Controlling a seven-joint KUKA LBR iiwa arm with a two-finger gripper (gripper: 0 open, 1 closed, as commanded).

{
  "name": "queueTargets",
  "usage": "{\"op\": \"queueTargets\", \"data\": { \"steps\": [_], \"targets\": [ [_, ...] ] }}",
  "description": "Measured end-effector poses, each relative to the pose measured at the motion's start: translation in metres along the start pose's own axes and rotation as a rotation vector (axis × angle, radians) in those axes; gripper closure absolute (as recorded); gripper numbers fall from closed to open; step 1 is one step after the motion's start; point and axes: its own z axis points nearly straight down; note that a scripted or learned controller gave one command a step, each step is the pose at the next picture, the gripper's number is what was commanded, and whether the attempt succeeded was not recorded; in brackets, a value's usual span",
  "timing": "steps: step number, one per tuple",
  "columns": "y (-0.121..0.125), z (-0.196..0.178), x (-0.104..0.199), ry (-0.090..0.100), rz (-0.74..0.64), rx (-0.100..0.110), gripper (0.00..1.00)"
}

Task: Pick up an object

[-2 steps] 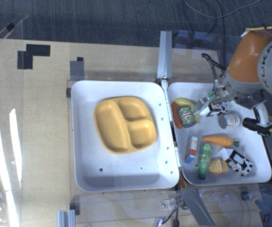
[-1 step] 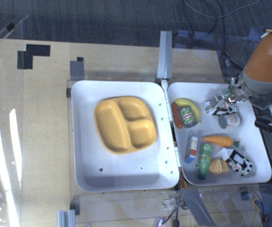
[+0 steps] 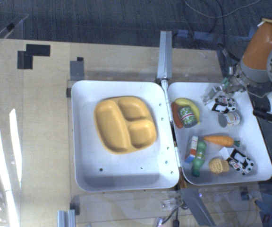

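Observation:
The right bin (image 3: 263,171) holds several small objects. A yellow banana (image 3: 185,101) curves around a green can (image 3: 187,117), with a red piece (image 3: 176,116) at their left. An orange carrot (image 3: 218,140) lies mid-bin. Below it are a green bottle (image 3: 199,159), a small box (image 3: 192,147), a round yellow biscuit-like toy (image 3: 216,165) and a black-and-white patterned toy (image 3: 242,162). My gripper (image 3: 219,91) hangs over the bin's far right corner, just above a second black-and-white toy (image 3: 223,107) and a grey cup (image 3: 230,119).
The left bin (image 3: 86,174) carries a yellow divided tray (image 3: 125,124). A metal divider post (image 3: 164,56) stands between the bins at the back. The arm's orange band (image 3: 263,46) and grey links rise along the right side. Cables lie on the floor behind.

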Motion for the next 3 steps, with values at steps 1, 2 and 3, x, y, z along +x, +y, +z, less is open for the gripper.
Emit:
{"op": "queueTargets", "data": {
  "steps": [1,2,3],
  "targets": [
    [-0.092,-0.017,0.048,-0.011,-0.223,0.014,0.0],
    [-0.104,0.016,0.041,-0.02,-0.087,0.005,0.0],
    [-0.101,0.005,0.039,-0.021,-0.086,0.0,1.0]
  ]
}}
